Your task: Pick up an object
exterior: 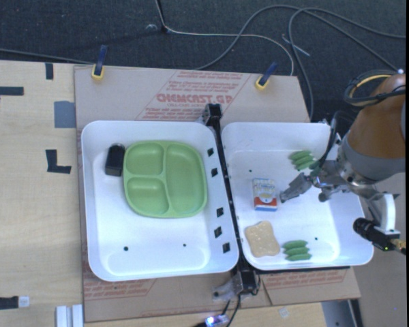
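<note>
At the near edge of the right bin (341, 254), a pair of green pods (296, 249) is seen lying flat, and just to their left a tan slice of toast (262, 239) is laid on the bin floor close to the divider between the bins. A little farther in, a small blue, white and red carton (264, 193) is found lying near the middle of the right bin. The end effector (301, 187) is seen just to the right of the carton, low over the bin floor, reached in from the right on the grey arm (375, 142) with its orange band; one dark finger is pointed toward the carton, but whether the fingers are open or closed cannot be told, and nothing is seen between them. Farther still, a second green pod piece (302, 159) is seen near the far right of the same bin. In the left bin (109, 251), a green divided plate (165, 178) is set across the middle, and a small black object (114, 160) is placed touching its left edge. Both bins are carried on a cardboard sheet (191, 94) on the counter (27, 203)
</note>
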{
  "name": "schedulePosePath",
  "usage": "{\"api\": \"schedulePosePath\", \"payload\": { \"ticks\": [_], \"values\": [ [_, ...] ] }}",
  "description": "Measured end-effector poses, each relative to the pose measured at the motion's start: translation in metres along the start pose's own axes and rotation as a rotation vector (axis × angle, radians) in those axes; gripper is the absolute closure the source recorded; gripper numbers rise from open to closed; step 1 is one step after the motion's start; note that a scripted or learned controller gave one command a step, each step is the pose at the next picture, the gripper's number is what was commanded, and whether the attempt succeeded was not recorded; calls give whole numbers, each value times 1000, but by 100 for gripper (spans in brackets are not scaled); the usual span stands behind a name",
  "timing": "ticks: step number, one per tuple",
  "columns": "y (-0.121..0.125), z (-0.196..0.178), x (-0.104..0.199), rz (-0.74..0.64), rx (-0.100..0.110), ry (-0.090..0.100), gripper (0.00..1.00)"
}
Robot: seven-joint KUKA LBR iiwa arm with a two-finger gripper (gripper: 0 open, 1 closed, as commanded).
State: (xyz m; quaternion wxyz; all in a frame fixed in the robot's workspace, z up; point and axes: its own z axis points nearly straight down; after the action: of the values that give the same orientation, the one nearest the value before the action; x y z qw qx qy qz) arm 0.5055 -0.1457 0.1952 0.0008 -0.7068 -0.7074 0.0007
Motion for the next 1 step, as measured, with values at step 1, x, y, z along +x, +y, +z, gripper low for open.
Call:
{"api": "schedulePosePath", "payload": {
  "ticks": [1],
  "values": [
    [-9, 61, 4, 1, 5, 1, 0]
  ]
}}
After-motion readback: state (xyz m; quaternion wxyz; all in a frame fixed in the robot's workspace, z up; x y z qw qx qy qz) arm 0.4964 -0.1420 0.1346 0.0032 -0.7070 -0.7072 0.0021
